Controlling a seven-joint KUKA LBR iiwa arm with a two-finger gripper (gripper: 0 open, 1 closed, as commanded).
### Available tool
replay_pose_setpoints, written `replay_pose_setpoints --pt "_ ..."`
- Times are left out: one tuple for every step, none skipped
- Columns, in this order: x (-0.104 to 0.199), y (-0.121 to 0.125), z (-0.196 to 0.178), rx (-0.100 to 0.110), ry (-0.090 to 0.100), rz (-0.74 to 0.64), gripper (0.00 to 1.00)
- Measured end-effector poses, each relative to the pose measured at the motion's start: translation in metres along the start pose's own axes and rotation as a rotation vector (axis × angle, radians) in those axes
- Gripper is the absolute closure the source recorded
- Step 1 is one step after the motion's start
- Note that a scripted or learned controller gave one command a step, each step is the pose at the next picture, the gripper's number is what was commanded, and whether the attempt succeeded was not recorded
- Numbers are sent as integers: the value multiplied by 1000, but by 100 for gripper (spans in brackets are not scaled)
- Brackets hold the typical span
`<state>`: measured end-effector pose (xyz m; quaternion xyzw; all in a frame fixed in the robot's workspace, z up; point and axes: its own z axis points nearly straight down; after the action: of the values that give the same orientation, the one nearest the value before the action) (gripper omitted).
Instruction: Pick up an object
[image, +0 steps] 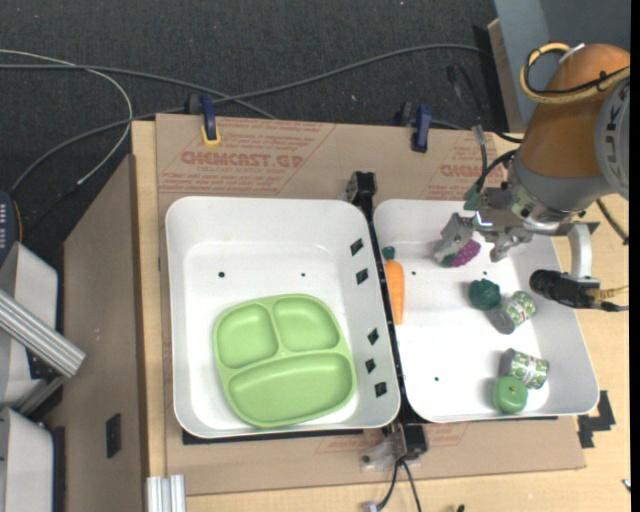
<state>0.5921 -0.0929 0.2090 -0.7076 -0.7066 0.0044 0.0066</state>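
My gripper (477, 243) hovers over the back of the right bin (565, 400), fingers spread apart. A small purple object (466, 255) lies right by the left finger (453, 237), partly under it; nothing is clamped between the fingers. An orange carrot (394, 290) lies along the bin's left wall, with a small teal piece (388, 254) just behind it. In front of the gripper are a dark green object (485, 293) and a grey-green can (515, 311). A second can (529, 369) and a round green piece (510, 396) sit near the front right corner.
The left bin (190, 260) holds a light green divided plate (285, 357) toward its front. A black divider rail (375, 300) runs between the bins. Bare floor of the right bin shows in its middle and front left.
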Motion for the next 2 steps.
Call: replay_pose_setpoints --pt "0 3 -7 -14 -1 -2 0" --pt "-9 7 43 -8 -2 -1 0"
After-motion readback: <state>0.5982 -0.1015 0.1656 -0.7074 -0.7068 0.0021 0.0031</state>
